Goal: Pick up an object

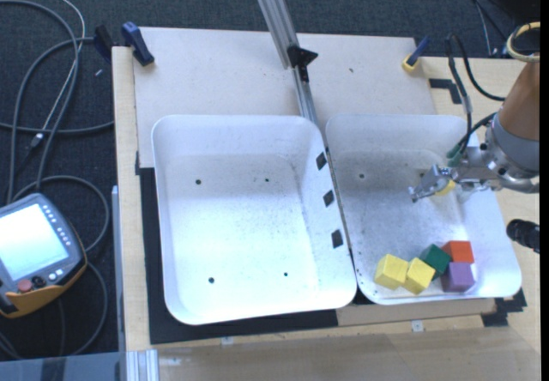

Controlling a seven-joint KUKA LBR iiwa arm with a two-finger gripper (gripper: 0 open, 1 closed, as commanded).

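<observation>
Several small blocks huddle in the front right corner of the right bin (pixel 377 135): two yellow blocks (pixel 392 270) (pixel 419 275), a green block (pixel 436 258), an orange block (pixel 460 250) and a purple block (pixel 461 277). My gripper (pixel 429 184) hangs over the middle right of this bin, reaching in from the right, some way behind the blocks and apart from them. A small yellow patch (pixel 444 189) shows right at the gripper; I cannot tell what it is.
The left bin (pixel 171 135) lies beside the right one, its floor speckled with dark dust. A slanted metal rail (pixel 273 6) comes down from the top to the gap between the bins. A teach pendant (pixel 34 255) and cables lie on the floor at left.
</observation>
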